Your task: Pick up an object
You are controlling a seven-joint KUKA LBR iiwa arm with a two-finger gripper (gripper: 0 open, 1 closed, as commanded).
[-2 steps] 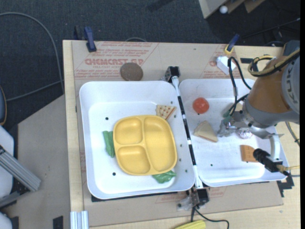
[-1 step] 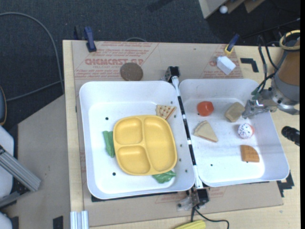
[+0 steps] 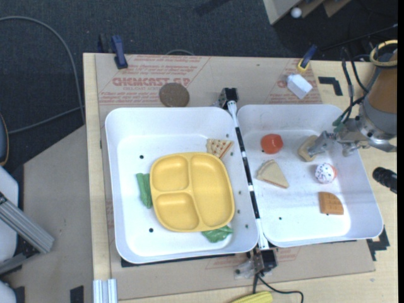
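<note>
Right bin (image 3: 353, 232), contents: we are counting five items. A red tomato-like round (image 3: 272, 143) is lying near the rear left corner; a tan wedge, perhaps a sandwich half (image 3: 273, 173), is sitting by the left wall; a white ball with dark speckles (image 3: 324, 173) is resting right of centre; an orange-brown toast-like square (image 3: 331, 203) is lying toward the front right corner; a beige block (image 3: 308, 149) is sitting near the rear right.

Left bin (image 3: 120, 163), contents: we are noting a yellow three-compartment plate (image 3: 190, 191) at centre, a green leaf piece (image 3: 144, 190) along its left side, another green piece (image 3: 218, 234) at its front edge, and a lattice cracker (image 3: 219, 147) at its rear right.

Gripper (image 3: 325, 141): we are seeing it reaching in over the right bin's right wall, tips just beside the beige block, possibly touching it. We cannot tell how the jaws are standing.

Progress: we are judging the pick not yet done. Every item is lying on a bin floor; closing on one and lifting are remaining.
</note>
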